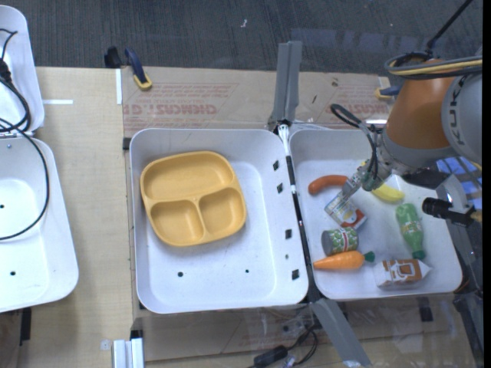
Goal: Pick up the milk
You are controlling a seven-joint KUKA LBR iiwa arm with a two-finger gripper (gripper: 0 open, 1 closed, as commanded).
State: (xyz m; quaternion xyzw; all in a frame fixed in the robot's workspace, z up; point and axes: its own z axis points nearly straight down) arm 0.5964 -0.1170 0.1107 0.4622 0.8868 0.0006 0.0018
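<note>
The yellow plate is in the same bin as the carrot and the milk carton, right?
Not quite. The camera view shows the yellow plate alone in the left bin. The carrot and the milk carton lie together in the right bin, near its front edge, with the gripper above that bin.

yellow tray (193, 198), orange carrot (338, 261), green bottle (410, 229), orange-and-white milk carton (401, 272)
</note>
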